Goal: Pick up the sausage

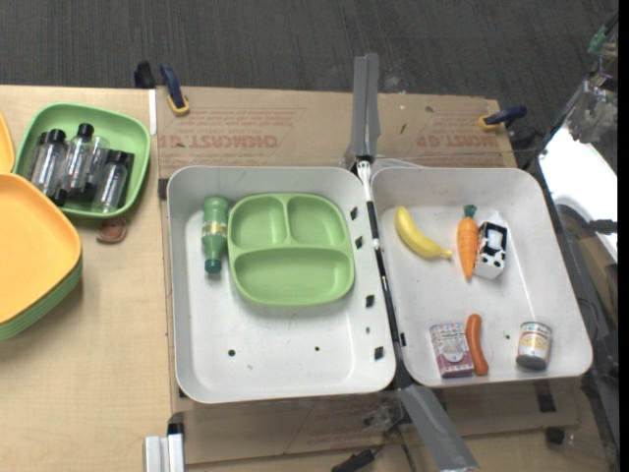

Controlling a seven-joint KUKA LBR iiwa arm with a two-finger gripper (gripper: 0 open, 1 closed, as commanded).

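From above, the sausage [477,343] I am after lies in the right bin [423,303], down toward its 6 o'clock edge, a slim orange-red piece running lengthwise from 12 to 6. A small pink box [450,350] sits right against it at its 9 o'clock side, and a little can [533,345] stands at its 3 o'clock, apart from it. Up at 12 o'clock from the sausage lie a carrot [467,246], with a black-and-white carton [491,250] just beside it at 3 o'clock and a banana [422,236] at 9 o'clock. The left bin [275,352] holds a green divided plate [291,248] and a green bottle [214,234] at the plate's 9 o'clock
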